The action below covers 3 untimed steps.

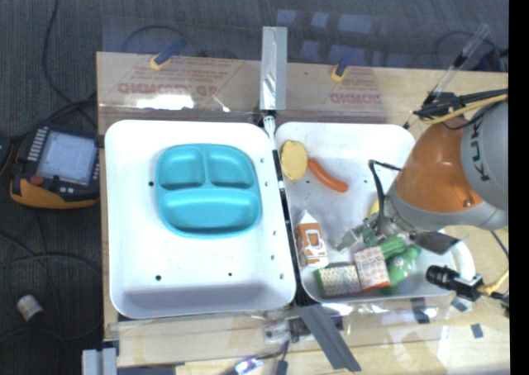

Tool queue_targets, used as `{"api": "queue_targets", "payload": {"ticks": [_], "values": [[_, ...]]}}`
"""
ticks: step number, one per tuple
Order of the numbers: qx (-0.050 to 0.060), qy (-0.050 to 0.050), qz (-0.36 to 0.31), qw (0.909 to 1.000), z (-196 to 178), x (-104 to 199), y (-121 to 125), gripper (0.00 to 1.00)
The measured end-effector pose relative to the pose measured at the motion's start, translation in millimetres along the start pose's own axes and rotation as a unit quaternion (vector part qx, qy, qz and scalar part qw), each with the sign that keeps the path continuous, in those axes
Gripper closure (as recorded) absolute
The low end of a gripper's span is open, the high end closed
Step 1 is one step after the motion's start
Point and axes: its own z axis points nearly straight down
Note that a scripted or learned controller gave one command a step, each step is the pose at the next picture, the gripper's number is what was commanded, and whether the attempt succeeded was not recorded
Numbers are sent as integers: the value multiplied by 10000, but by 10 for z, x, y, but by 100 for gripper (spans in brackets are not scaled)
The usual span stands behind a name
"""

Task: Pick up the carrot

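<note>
left bin [132, 266], frame centre-left, bearing blue divided tray [208, 187]. right bin [347, 138], centre-right, under grey-and-orange arm [446, 175] at right. gripper [372, 231], lower right of frame, over packets [351, 274]; finger state: cannot tell. carrot [328, 175], upper part of right bin, beside yellow round item [293, 160], apart from gripper.

Both white bins [124, 225] look like smooth, slightly glossy plastic. Well away from the claw [372, 237], the turquoise tray [207, 187] is smooth moulded plastic with a soft sheen. The bench [364, 88] looks like matt pale wood. Beyond the claw, the carrot [328, 176] is smooth and matt orange. Just beside the claw lie printed, shiny packets [370, 268].
</note>
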Motion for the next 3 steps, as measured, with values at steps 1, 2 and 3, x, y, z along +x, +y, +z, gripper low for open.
{"api": "queue_targets", "payload": {"ticks": [1,2,3], "values": [[9,6,-2,10000,6,3,-5,0],[15,-23,1645,9864,84,-134,668,0],[9,-35,1872,9823,101,-801,1261,0]]}}
